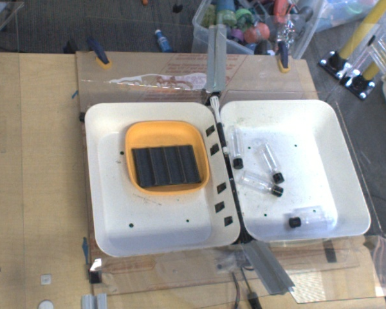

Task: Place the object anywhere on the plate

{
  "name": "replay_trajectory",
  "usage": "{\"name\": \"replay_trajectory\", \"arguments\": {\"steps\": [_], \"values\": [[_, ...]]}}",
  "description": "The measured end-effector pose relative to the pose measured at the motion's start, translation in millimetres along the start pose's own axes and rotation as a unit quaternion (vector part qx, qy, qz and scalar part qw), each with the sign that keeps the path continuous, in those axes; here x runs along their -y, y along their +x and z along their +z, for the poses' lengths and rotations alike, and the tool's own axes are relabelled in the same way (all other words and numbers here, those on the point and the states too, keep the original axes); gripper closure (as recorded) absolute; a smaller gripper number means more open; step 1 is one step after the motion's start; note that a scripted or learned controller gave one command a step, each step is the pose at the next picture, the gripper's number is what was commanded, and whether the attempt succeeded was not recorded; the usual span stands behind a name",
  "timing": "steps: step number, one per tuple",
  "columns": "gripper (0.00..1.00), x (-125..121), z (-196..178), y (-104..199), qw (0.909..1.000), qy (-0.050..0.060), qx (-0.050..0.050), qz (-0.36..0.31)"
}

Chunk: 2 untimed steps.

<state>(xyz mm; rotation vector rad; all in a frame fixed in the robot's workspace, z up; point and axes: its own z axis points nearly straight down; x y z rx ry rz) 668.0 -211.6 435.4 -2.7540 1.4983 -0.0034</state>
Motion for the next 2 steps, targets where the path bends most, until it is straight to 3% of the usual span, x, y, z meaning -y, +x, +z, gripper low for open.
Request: {"name": "replay_trajectory", "arguments": {"steps": [1, 2], "values": [[1.0, 0.4, 0.3, -0.3, 0.9895, -0.001, 0.0, -0.144], [1.0, -5.4, 0.5, 1.9, 0.9602, -0.001, 0.0, -0.279]]}}
